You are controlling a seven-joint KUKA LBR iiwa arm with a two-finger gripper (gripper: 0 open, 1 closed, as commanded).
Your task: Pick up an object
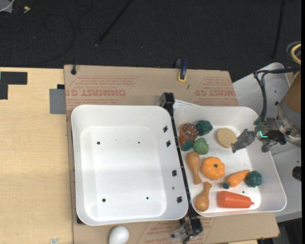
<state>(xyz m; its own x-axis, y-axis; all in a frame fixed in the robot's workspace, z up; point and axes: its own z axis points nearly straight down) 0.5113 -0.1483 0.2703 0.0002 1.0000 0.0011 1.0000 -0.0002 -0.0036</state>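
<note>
The left bin [123, 164] is the largest thing on the bench; the right bin [274, 187] beside it holds the toy food. Along its near edge lies a red carrot [235, 201], long axis parallel to that edge, tip towards the right corner. An orange pumpkin [213, 168] sits mid-bin, a smaller orange carrot [237, 177] just right of it, slanting up to the right. Two tan gourds [193, 165] lie near the left wall — necks pointing away from the near edge. A tan disc [226, 137] rests near the far edge. The arm enters over the right wall, its gripper [254, 140] above the bin beside the disc, fingers spread apart and holding nothing.
</note>
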